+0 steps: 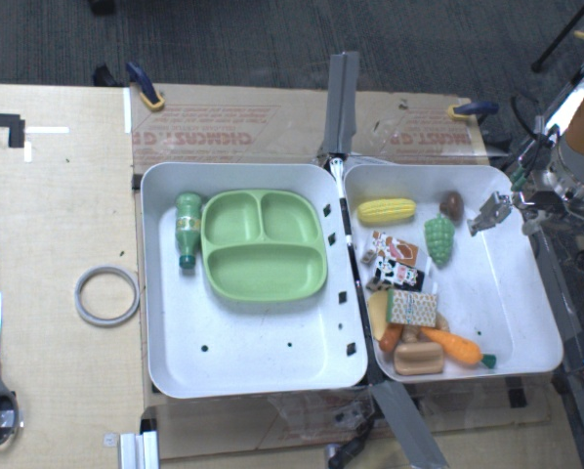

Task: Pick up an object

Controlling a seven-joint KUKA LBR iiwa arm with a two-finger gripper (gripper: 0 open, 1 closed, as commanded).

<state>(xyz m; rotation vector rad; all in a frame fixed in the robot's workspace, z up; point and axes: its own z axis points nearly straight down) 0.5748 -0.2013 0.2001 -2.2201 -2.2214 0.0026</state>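
Right white bin [526, 291], near end: orange plastic carrot [451, 346], tan bread block [418, 359] piled together. Further back: green bumpy toy [438, 239], yellow plastic corn cob [386, 209], loose, likely targets. Metal gripper [489, 212] hovers over far right side; grip state cannot tell, nothing visibly held.

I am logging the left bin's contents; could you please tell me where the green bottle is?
The green bottle lies in the left bin, near its left wall, just left of the green divided plate.
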